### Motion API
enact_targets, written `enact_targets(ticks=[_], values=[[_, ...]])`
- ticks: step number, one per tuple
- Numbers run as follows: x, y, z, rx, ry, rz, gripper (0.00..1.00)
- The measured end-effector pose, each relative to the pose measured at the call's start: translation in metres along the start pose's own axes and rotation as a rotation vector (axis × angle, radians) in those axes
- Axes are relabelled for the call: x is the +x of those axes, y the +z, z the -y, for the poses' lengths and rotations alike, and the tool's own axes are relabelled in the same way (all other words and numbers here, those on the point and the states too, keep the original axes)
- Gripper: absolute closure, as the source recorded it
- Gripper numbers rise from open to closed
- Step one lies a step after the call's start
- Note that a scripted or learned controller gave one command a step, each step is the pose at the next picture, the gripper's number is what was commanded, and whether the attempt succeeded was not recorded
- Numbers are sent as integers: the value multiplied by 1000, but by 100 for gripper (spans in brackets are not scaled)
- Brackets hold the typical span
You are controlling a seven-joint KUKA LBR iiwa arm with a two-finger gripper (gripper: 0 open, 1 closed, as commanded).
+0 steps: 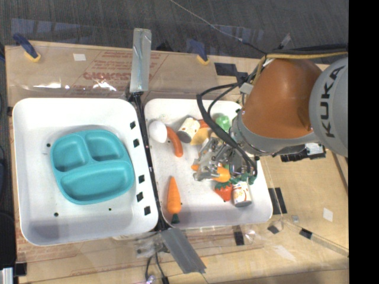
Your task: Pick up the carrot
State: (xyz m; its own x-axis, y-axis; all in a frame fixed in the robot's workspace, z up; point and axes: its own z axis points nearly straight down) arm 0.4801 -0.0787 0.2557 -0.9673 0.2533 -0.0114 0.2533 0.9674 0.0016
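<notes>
The orange tapered carrot with its green stub (173,197) lies near the right white bin's (195,216) front-left corner, alone. My hand (208,165) hangs farther in among cluttered toys; its grip I cannot tell. I'd swing left, align across the carrot's width.

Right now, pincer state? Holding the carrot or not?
Pincer: open or shut cannot be told; it sits low in the right bin amid toys. Carrot lies apart, not held.

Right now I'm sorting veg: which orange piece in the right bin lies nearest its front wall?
The carrot with the dark stem end, lying alone near the front-left corner; the others lie farther back.
</notes>
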Motion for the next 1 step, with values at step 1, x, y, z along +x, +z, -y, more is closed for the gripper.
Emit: enact_targets(ticks=[1], values=[[-80,-58,-1,2,121,-5,100]])
